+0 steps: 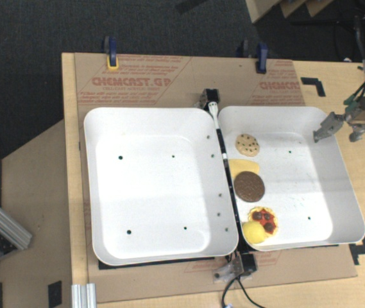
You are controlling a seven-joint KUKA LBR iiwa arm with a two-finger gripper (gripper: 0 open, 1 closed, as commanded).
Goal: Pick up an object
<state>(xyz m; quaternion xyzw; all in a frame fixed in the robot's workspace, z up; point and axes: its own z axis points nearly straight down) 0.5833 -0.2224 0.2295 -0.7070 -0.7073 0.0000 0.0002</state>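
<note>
The right bin [317,197] holds a row of small food toys along its left wall. From back to front they are a chocolate-chip cookie [247,144], a flat yellow slice [242,167], a dark brown round cookie [249,186] partly lying on the slice, and a yellow piece with red spots [260,224]. My gripper [328,126] hangs over the bin's back right corner, well to the right of the toys and touching none of them. Nothing shows in its grasp.
The left bin [150,185] stands beside the right one, and their walls meet in the middle. Both rest on a brown board [169,76] held by two blue clamps [111,49] at the back. Cables [237,273] lie at the front edge.
</note>
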